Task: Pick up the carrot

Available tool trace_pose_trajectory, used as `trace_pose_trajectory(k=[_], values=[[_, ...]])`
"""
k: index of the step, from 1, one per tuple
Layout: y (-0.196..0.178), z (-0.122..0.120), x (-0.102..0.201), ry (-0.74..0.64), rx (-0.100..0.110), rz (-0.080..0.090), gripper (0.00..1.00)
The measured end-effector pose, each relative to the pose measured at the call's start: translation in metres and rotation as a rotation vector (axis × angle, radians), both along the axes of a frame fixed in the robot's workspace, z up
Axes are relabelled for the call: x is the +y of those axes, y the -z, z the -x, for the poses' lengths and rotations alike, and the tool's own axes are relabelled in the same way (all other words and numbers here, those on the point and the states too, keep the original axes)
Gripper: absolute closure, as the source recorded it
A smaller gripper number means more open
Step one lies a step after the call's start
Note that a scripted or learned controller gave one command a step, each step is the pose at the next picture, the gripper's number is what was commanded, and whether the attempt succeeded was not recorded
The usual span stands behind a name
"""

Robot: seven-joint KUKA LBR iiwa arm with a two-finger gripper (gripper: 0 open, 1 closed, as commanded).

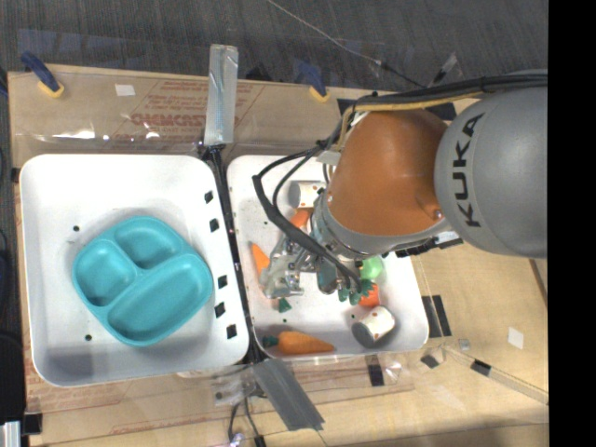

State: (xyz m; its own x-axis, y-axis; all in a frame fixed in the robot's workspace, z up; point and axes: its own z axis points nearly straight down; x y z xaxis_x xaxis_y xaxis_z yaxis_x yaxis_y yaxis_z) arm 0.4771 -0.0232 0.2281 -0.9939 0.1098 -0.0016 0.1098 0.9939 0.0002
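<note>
Nearest me, at the right bin's [410, 291] front edge, the carrot [300, 344] is lying untouched, so the pick is not yet done. Farther in, the gripper [300, 277] is hanging among other toys; its opening I cannot make out. Leftward, a blue divided plate [142, 279] is sitting.

The arm [419, 184] hides much of the right bin [244, 214] and its gripper [312, 277].
</note>
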Motion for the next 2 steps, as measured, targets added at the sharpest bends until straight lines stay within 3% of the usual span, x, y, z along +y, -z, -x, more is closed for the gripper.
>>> trace_pose_trajectory(k=[1,2], values=[[-0.094,-0.001,-0.035,-0.451,-0.005,0.004,1.0],[-0.11,-0.052,-0.062,-0.307,-0.003,0.003,1.0]])
